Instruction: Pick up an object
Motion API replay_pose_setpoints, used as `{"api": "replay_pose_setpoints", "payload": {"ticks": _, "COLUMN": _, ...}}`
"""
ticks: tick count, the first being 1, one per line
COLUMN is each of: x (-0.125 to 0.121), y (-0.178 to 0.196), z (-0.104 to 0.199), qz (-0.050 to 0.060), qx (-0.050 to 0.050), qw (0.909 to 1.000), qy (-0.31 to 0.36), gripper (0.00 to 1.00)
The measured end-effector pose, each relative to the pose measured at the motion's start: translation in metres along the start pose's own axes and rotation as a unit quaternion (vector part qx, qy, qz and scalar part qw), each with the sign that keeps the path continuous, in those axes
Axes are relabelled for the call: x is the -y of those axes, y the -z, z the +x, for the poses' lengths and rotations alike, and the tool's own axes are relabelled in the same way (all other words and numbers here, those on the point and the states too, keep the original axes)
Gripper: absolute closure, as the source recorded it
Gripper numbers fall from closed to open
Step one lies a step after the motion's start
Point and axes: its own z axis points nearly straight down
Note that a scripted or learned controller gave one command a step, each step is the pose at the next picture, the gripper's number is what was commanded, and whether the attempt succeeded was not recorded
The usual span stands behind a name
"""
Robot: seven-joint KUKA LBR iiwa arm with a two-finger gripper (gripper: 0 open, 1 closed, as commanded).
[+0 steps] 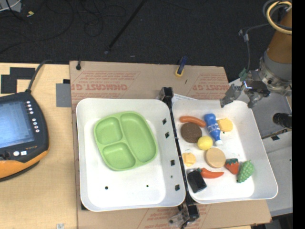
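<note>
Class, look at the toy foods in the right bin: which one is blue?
The blue bottle, lying between the hot dog and the yellow piece; no other toy is blue.

Glossy green plastic tray (125, 140), smooth white bins (90, 175), matt cardboard (128, 82).

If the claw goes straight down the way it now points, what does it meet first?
Probably the far right corner of the right bin, on bare white floor or rim. The claw hangs above it; the yellow piece lies nearer the camera. Depth is unclear.

Grey arm (279, 42) with orange band entering from the right, wrist angled down-left, gripper (240, 93) raised, jaws spread apart, holding nothing
</note>
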Motion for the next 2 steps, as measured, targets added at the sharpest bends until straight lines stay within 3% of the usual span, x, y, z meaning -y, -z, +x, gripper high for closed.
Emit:
{"api": "replay_pose_setpoints", "payload": {"ticks": 1, "x": -0.001, "y": -0.069, "z": 0.06, "qz": 0.004, "qx": -0.002, "qw": 1.0, "qy": 0.002, "gripper": 0.0}}
{"api": "replay_pose_setpoints", "payload": {"ticks": 2, "x": 0.008, "y": -0.1, "z": 0.145, "qz": 0.003, "qx": -0.002, "qw": 1.0, "qy": 0.003, "gripper": 0.0}}
